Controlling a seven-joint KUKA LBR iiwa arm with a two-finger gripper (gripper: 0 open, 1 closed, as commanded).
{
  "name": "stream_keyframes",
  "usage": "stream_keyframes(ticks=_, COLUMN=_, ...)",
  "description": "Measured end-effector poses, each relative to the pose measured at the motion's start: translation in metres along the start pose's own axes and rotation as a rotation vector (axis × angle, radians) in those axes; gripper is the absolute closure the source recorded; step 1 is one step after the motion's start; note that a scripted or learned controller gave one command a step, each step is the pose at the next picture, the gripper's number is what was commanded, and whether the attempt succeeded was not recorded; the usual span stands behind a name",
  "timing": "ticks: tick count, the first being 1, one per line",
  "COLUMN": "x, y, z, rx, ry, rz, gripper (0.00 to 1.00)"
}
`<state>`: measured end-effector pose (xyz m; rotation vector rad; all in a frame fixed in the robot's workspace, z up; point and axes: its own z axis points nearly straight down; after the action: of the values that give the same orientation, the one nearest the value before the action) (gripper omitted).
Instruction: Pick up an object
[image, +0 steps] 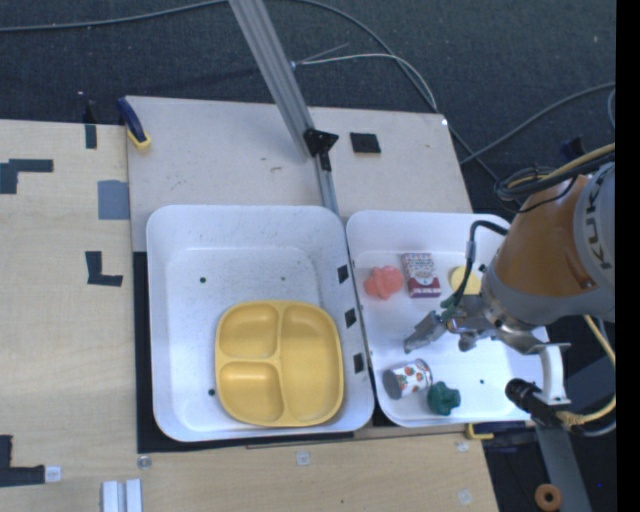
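Arm (545, 255) comes in from the right, over the right-hand bin (362, 290); its tool (428, 334) hangs low w/ fingers spread fairly wide and nothing between them. Fingertips point left-down, twd the bin's middle. Just below the tool, near the bin's front wall, lies a small white can w/ red print (408, 379), on its side; beside it to the right a dark green lump (444, 399), the two close, maybe touching, can't tell. Further back in the same bin: a pink soft-looking piece (382, 282) by the left wall, and just right of it a small red-and-white carton (421, 274). A bit of sth yellow (458, 279) peeks out at the arm's edge, mostly hidden. Left bin (180, 240) holds a yellow divided tray (280, 362), four compartments, sitting twd the front right corner. Both bins rest side by side on the pale table (220, 150); a metal pole (275, 65) rises slantwise from behind them. Cables (400, 65) trail over dark floor at the back.
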<state>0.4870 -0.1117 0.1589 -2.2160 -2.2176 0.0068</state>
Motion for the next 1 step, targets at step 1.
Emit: stream_keyframes(ticks=1, x=0.0055, y=0.0002, z=0.0447, rx=0.0, ry=0.0, rz=0.0, gripper=0.0)
